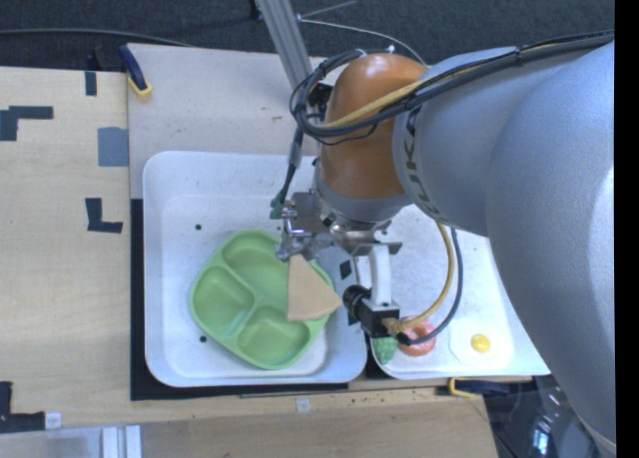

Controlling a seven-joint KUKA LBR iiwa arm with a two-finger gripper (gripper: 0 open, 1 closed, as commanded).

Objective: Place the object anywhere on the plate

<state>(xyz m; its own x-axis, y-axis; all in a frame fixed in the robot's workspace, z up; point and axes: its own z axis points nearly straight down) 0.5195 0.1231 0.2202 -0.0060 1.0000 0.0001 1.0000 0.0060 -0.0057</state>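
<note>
- Camera view looks down at a slant on a table [60, 246] that carries two shallow white bins side by side.
- In the left bin [165, 187] lies a light green plate [235, 311] with several compartments, set toward the bin's near right corner.
- A tan, flat, roughly wedge-shaped object [308, 293] sits over the right edge of the plate, its lower part against the green surface.
- The grey arm [519, 147] with its orange band [364, 127] comes in from the right and hangs over the gap between the bins.
- The pincer [297, 246] is at the top tip of the tan object; I cannot tell how far apart it stands or whether it has hold of the object, since the wrist hides that part.
- The right bin [499, 331] holds a small yellow piece [480, 343] near its front, and a red piece [419, 339] and a green piece [384, 350] close together at its near left corner.
- A black cable [300, 137] loops around the wrist.
</note>
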